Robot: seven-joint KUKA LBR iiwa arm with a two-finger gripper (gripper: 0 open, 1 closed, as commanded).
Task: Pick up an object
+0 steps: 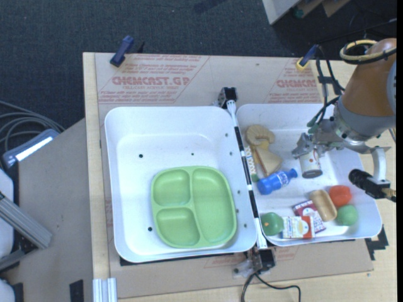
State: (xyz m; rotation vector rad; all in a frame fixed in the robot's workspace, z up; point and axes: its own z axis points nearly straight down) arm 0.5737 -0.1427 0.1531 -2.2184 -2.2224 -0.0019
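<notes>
The right bin (283, 115) holds a tan bread-like toy (260, 145), a blue bottle (276, 180) lying on its side, a hot dog toy (323, 204), a red tomato (340, 195), a green round fruit (347, 215), a green pear-like fruit (271, 222) and a small red and white carton (300, 226). My gripper (310, 162) hangs over the middle of this bin, just right of the bread and above the bottle's cap end. A small grey cylindrical piece shows at its tip.
The left bin (126, 137) holds a green divided plate (192, 205). A black divider clip (228, 95) sits between the bins at the back. Blue clamps (121, 50) hold the cardboard underlay. Cables run along the arm at right.
</notes>
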